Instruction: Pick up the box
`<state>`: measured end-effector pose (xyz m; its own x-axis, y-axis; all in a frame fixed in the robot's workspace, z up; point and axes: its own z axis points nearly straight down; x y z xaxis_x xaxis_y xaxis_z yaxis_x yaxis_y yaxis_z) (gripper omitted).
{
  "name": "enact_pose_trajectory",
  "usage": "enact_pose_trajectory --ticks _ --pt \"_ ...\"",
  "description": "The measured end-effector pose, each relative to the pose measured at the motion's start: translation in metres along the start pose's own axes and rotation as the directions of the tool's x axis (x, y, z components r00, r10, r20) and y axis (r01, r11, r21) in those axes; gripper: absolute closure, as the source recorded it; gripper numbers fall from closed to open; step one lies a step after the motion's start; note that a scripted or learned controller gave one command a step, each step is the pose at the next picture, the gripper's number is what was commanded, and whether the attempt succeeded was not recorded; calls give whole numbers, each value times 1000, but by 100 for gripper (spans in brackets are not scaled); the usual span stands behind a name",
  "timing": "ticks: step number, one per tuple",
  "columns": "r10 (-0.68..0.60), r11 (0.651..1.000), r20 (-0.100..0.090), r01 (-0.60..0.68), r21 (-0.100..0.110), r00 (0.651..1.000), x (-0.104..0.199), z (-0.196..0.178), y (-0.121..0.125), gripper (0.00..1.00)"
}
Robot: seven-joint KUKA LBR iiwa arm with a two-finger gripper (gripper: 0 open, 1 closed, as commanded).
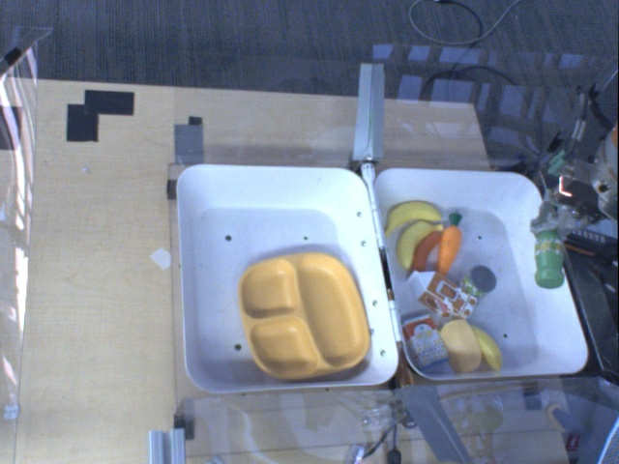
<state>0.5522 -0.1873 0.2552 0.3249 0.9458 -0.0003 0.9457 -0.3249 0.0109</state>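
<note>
1. Nearest me in the right bin (pixel 571 351), I saw a small packet (pixel 426 344) with red and blue print lying flat at the front wall, and just beside it a smooth yellow lemon-shaped fruit (pixel 462 345) with a curved yellow piece behind its right side.
2. The box (pixel 447 297), a small flat carton printed in orange and white, lay tilted in the middle of the right bin, touching the packet's upper edge; a dull grey disc (pixel 482 280) sat just to its right.
3. Further back, an orange carrot (pixel 449 246) with a green top leaned against two glossy bananas (pixel 412 222) near the dividing wall.
4. The left bin (pixel 208 259) held a mustard-yellow tray (pixel 304 312) with rounded corners and three moulded compartments, matte plastic, sitting toward the front.
5. The hand (pixel 549 259) hung over the right bin's right rim, well apart from the box; I could only make out a pale green cylindrical part, and I could not tell whether it was apart or together.
6. Both bins were shallow, white and smooth, touching along a metal rail (pixel 369 114).
7. The worktop (pixel 97 259) was pale wood grain with black tape marks (pixel 97 112) at the far left.
8. Beyond lay dark grey carpet with a loose looping cable (pixel 447 17).
</note>
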Motion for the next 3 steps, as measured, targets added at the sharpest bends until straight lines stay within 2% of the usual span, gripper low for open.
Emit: enact_pose_trajectory --ticks 1,2,3 --pt "-183 983 -2 183 5 983 22 160 -9 100" --pt "-183 983 -2 183 5 983 22 160 -9 0" --pt "-153 988 -2 153 -1 988 49 166 -1 0"
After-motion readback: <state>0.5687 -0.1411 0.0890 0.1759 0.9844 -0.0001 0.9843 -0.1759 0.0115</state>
